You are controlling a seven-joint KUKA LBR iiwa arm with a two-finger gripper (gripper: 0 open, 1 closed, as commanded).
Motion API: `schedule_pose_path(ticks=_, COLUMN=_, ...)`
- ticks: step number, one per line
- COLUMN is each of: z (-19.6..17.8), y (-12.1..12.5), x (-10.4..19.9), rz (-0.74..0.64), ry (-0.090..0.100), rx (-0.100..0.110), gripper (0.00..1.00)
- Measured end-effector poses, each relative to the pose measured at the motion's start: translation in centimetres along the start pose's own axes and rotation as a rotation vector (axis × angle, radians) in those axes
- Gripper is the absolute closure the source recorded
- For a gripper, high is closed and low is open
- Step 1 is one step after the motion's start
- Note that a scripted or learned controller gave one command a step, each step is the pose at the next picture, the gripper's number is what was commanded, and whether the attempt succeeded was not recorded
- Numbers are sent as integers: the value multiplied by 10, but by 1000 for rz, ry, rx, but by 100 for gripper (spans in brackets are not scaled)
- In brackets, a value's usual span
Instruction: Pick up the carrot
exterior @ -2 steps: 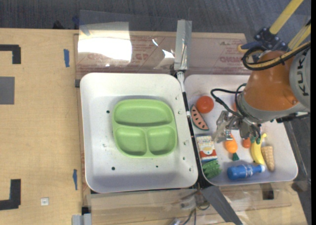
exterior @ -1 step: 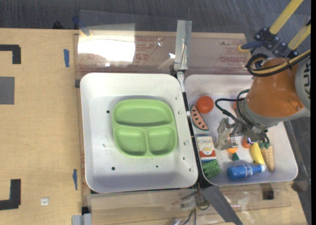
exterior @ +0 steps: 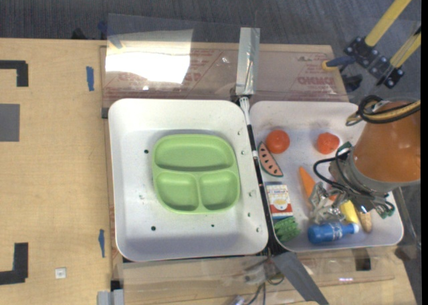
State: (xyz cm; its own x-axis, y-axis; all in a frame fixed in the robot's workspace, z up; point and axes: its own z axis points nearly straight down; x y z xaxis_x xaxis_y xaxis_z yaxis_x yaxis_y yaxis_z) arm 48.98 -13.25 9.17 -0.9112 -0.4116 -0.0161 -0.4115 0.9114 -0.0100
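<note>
We're at the approach step: the tool hovers just beside the carrot in the right bin. Can't tell its state. Next it needs centring over the carrot.

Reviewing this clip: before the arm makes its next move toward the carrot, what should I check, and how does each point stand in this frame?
1. Carrot lies in the right bin: ok.
2. Carrot free in the bin, not in the tool: ok, it lies just left of the tool.
3. Tool centred over the carrot: not ok, it sits to the carrot's right, over the clutter near the blue bottle.
4. Room around the carrot: cannot tell; the watermelon slice and the carton lie close on its left.
5. Tool fingers ready to close: cannot tell.
</note>
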Motion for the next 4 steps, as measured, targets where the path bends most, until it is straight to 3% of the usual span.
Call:
schedule_pose_path(ticks=1, z=-97, y=62, x=-44, rz=27, ry=1, rx=-5, gripper=100)
schedule_pose_path(ticks=2, z=-236, y=0, x=-20, rz=-40, ry=4, rx=0, gripper=100)
schedule_pose_path(ticks=3, z=-231, y=3, x=-21, rz=-44, ry=10, rx=-8, gripper=0)
schedule_pose_path(ticks=4, z=-90, y=29, x=-21, rz=71, ry=20, rx=-15, gripper=0)
